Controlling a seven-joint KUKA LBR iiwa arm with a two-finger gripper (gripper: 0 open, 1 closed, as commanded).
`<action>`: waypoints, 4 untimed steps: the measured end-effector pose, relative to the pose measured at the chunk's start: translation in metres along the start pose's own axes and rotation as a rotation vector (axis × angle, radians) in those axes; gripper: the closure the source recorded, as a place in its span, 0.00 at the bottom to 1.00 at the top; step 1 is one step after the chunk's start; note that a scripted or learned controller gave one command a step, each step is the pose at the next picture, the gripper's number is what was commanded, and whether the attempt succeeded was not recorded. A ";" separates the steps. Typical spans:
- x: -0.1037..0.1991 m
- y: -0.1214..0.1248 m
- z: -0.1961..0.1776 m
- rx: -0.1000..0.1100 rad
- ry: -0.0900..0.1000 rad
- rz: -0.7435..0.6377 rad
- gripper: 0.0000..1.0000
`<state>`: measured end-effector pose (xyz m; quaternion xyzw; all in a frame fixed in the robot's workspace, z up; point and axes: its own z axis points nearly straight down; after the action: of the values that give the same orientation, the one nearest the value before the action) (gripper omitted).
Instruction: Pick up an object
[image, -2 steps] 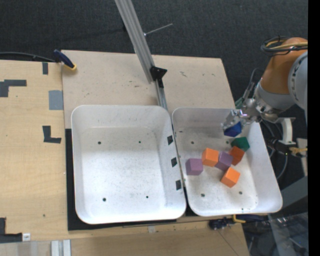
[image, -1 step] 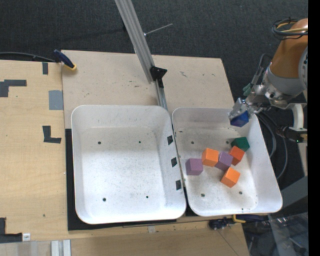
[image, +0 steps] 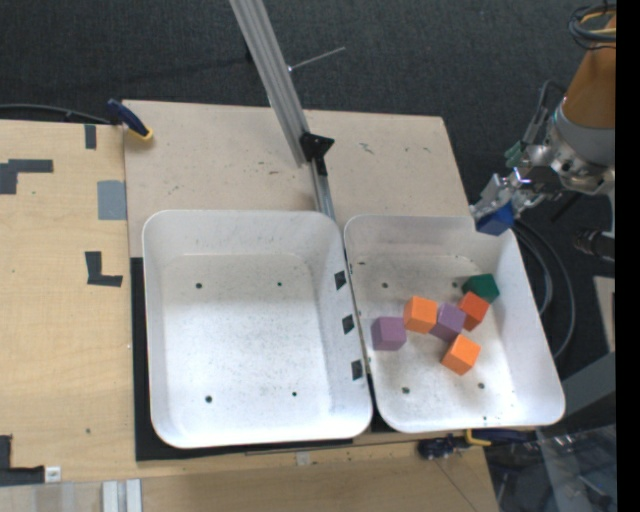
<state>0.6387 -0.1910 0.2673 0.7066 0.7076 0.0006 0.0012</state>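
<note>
On the left of the counter (image: 60, 300) sits the shallow white plastic bin on the left (image: 170, 240), its speckled floor bare. Touching its right wall is the shallow white plastic bin on the right (image: 520, 380), and I place everything else against that one.

Near its middle lies a small purple foam-like cube (image: 388, 333), a little apart from the rest. Just right of it an orange cube (image: 421, 314) touches a second purple cube (image: 450, 320), with another orange cube (image: 461, 354) just below, a reddish-orange cube (image: 474, 309) at the right and a dark green cube (image: 482, 287) nearest the bin's far right wall.

My gripper (image: 497, 210) hangs above that bin's upper right corner, over its rim, with nothing in it; how far apart the fingers stand I cannot tell, as they are too small and blurred.

I judge these cubes light, stiff and dull-surfaced, unlikely to slip or break. The lone purple cube looks the easiest: free faces on both sides, so I would close across two opposite flat faces.
</note>
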 end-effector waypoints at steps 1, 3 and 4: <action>0.051 -0.017 0.016 0.007 0.002 -0.003 1.00; 0.139 -0.064 0.012 0.007 0.003 -0.004 1.00; 0.192 -0.079 0.010 0.006 0.003 -0.006 1.00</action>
<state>0.5593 0.0005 0.2574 0.7045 0.7097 -0.0006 -0.0019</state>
